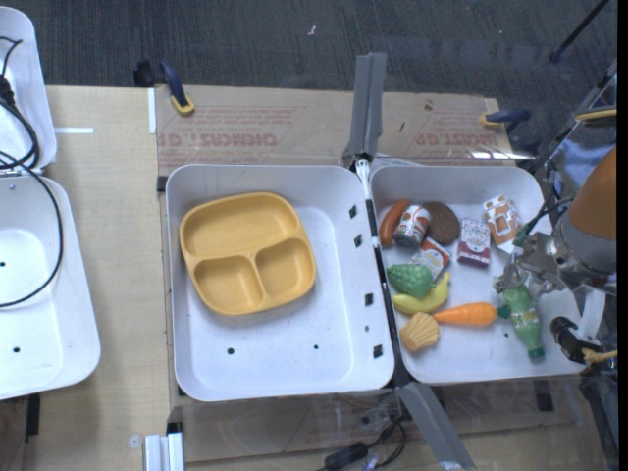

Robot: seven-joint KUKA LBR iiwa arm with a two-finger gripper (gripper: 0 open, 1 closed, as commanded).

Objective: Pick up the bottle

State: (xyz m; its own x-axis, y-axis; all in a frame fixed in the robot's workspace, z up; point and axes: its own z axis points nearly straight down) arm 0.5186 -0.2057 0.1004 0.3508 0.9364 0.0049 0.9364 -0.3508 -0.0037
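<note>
The bottle (525, 322) is small and green with a pale label. It lies on its side at the front right of the right bin (461, 366), its cap end pointing toward the back. My gripper (518, 275) hangs just over that cap end, reaching in from the right under the grey arm with its orange band (601, 202). Dark gripper parts and cables cover the spot where it meets the bottle, so I see no clear grip.
The right bin also holds a carrot (466, 314) right beside the bottle, a banana (424, 300), a green vegetable (410, 280), a can (412, 226), a red box (475, 243) and a small carton (500, 219). A yellow divided plate (247, 251) sits in the left bin (285, 361).
</note>
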